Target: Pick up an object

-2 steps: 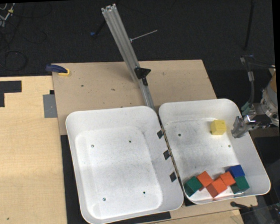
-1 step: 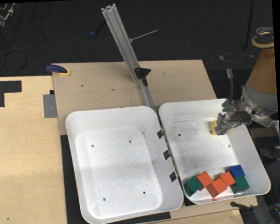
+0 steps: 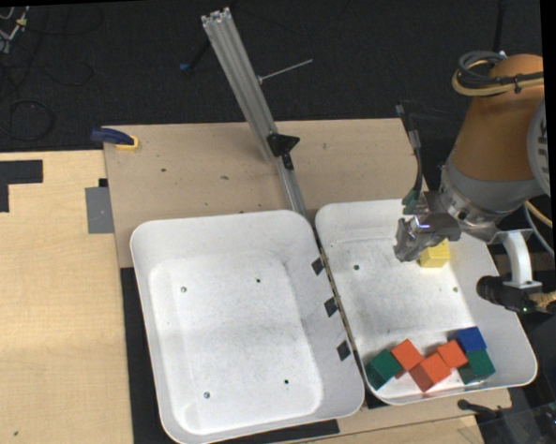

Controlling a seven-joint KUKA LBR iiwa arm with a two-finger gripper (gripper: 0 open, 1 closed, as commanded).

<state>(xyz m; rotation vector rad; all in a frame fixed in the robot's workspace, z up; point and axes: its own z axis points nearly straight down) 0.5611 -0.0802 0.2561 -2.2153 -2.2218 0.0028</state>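
Grey arm; broad orange band; black cables; metallic tool.

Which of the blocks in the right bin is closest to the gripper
The yellow block, right beside the gripper in the upper part of the right bin. The orange, green and blue blocks are all clustered at the bin's lower edge.

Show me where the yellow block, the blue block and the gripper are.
yellow block [image 3: 435, 256]: camera view, on its top face.
blue block [image 3: 469, 340]: camera view, on its top face.
gripper [image 3: 412, 245]: camera view, at its lower tip, beside the yellow block.
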